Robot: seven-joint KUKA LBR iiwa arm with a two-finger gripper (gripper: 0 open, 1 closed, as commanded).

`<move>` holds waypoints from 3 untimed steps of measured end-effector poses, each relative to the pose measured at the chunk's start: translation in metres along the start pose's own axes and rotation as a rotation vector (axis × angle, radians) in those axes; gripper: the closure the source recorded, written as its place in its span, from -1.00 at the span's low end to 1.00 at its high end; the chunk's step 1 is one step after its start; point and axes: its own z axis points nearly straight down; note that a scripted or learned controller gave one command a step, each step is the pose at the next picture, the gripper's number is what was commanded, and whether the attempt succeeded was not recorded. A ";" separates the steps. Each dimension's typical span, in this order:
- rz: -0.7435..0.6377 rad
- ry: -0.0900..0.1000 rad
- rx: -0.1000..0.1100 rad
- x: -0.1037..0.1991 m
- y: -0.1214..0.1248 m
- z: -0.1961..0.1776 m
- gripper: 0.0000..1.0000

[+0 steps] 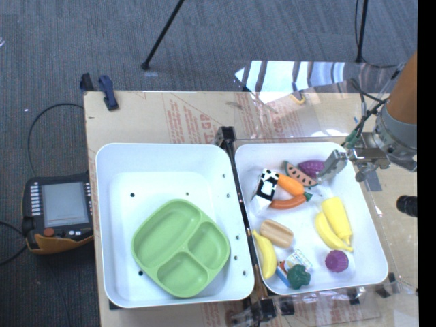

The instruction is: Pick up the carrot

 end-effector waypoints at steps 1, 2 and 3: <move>-0.210 0.004 0.008 -0.003 0.033 0.157 -1.00; -0.070 0.000 -0.002 -0.009 0.080 0.194 -1.00; -0.068 0.002 0.000 -0.011 0.080 0.184 1.00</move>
